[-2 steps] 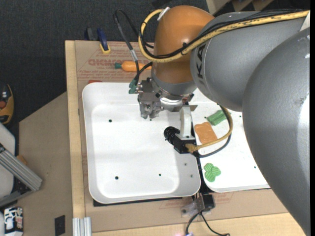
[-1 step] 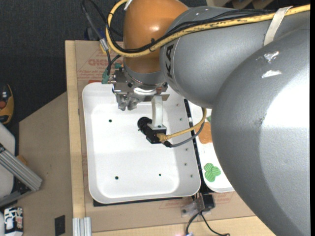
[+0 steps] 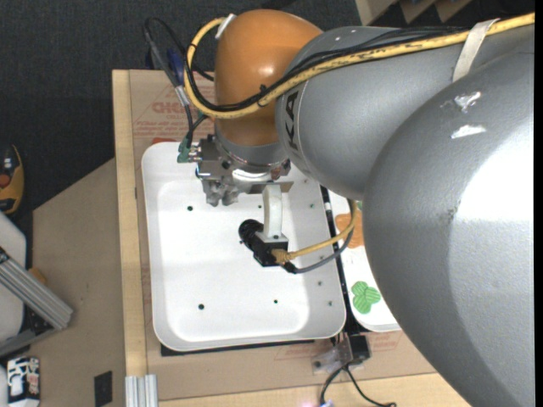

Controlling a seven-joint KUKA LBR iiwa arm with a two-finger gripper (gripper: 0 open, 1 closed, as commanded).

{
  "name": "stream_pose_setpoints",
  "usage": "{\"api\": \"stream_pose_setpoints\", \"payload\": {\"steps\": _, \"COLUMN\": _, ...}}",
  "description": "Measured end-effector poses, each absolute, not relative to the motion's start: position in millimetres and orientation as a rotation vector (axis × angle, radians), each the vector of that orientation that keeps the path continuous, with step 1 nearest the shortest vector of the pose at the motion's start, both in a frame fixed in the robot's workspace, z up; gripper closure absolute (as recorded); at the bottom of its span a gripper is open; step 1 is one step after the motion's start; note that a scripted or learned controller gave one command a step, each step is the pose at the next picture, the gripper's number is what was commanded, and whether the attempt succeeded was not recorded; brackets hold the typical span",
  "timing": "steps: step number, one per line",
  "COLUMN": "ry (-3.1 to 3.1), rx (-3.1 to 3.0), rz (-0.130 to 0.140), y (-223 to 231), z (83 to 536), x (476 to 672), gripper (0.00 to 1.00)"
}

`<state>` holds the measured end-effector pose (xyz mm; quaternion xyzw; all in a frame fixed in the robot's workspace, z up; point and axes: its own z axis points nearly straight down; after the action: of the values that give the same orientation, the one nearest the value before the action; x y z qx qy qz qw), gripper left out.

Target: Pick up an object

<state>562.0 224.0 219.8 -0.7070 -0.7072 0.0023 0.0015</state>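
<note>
I am hovering my gripper (image 3: 222, 192) over the upper part of the left bin (image 3: 182, 308), unable to tell its state, holding nothing visibly, while the pick is remaining undone and a green object (image 3: 366, 296) is lying in the right bin (image 3: 379, 320) at lower right.

Grey arm enters from the table's right edge, orange band above the wrist. Tool (image 3: 222, 195) points down near the table's far-left area. Yellow cable runs along the arm.
</note>
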Motion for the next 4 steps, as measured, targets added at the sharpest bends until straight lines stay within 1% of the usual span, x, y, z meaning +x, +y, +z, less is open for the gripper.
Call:
{"api": "stream_pose_setpoints", "payload": {"steps": 1, "ry": -2.218, "rx": -2.22, "rz": 0.007, "y": 219.7, "z": 200.7, "x": 551.0, "gripper": 1.0}}
{"api": "stream_pose_setpoints", "payload": {"steps": 2, "ry": -2.219, "rx": -2.218, "rz": 0.008, "y": 224.5, "z": 201.7, "x": 507.4, "gripper": 1.0}}
{"api": "stream_pose_setpoints", "payload": {"steps": 3, "ry": -2.219, "rx": -2.221, "rz": 0.002, "y": 224.6, "z": 212.0, "x": 509.7, "gripper": 1.0}}
{"api": "stream_pose_setpoints", "payload": {"steps": 4, "ry": -2.217, "rx": -2.22, "rz": 0.009, "y": 224.0, "z": 196.6, "x": 477.1, "gripper": 1.0}}
